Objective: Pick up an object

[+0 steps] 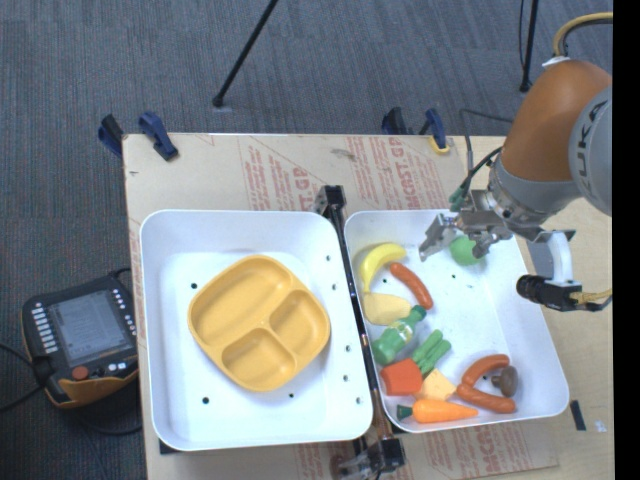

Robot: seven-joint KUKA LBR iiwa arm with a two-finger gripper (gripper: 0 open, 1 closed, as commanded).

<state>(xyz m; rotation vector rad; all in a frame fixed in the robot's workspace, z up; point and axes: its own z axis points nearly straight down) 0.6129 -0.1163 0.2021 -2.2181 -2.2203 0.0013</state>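
Left bin holds a yellow divided plate; we skip it. Right bin has a toy pile: banana, sausage, green bottle, carrot. At the far right, the gripper is low over the bin's far edge with a green ball between its fingers, apparently clamped. Our worry: round ball, shallow pinch, it could squirt out on lifting and roll into the pile.
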